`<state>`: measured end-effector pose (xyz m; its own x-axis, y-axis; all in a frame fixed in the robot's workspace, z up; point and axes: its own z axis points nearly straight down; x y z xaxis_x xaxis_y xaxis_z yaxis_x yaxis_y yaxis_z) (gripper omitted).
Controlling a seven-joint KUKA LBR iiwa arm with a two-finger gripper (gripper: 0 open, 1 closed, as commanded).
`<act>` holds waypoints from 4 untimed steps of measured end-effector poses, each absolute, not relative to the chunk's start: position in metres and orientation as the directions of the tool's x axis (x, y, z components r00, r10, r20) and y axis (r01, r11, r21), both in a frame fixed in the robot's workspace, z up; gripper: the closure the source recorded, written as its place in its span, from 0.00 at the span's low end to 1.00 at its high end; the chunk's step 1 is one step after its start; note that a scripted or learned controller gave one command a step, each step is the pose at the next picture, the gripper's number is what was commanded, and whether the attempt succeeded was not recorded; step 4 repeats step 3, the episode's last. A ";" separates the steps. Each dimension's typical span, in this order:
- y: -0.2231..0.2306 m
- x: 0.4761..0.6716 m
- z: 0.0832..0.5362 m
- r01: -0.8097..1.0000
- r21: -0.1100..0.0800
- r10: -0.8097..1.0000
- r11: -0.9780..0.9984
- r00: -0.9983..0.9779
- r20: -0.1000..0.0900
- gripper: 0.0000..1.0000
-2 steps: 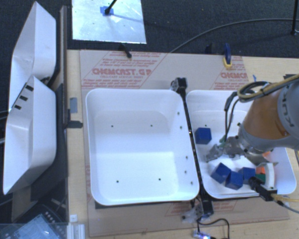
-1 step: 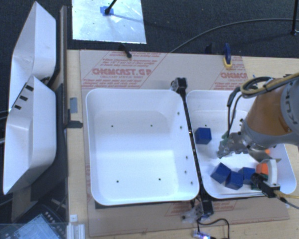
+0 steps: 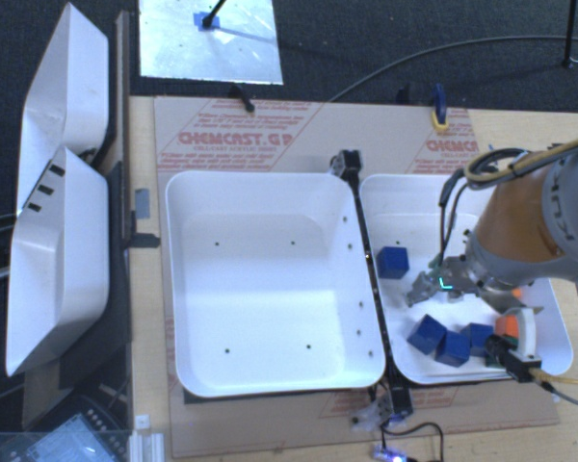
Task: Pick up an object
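**A:** Where do you find the claw?

**B:** Look over the right bin point(image 3: 559, 340). Your claw point(image 3: 426, 290) hangs low above its white floor, reaching in from the right under the grey arm point(image 3: 568, 215) with its orange band point(image 3: 511, 224). You cannot tell whether it is released or clenched; the tip is small and dark against the bin, and a teal light glows just behind it. You see nothing between its tips.

**A:** And the objects to pick?

**B:** Your nearest one is a blue cube point(image 3: 393, 261), lying up and to the left of the claw, near but apart, close to the wall shared with the left bin point(image 3: 270, 186). It is a solid deep blue with crisp edges, sitting flat. Below the claw you have a cluster of blue blocks point(image 3: 441, 338) of the same colour, pressed together near the bin's front edge. Just right of them sits an orange piece point(image 3: 507, 325), partly hidden by the arm's hardware, so you cannot make out its shape.

**A:** What is underneath it all?

**B:** Both bins rest on the counter point(image 3: 241, 138), which is covered with brown printed sheeting.
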<state>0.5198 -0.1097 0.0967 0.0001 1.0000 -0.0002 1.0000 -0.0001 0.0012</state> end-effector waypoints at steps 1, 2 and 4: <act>-0.086 0.661 0.087 1.000 0.004 1.000 0.005 -0.005 0.000 0.00; -0.088 0.660 0.098 1.000 0.003 1.000 0.002 -0.002 0.000 1.00; -0.013 0.658 0.168 1.000 0.012 1.000 -0.002 0.002 0.000 1.00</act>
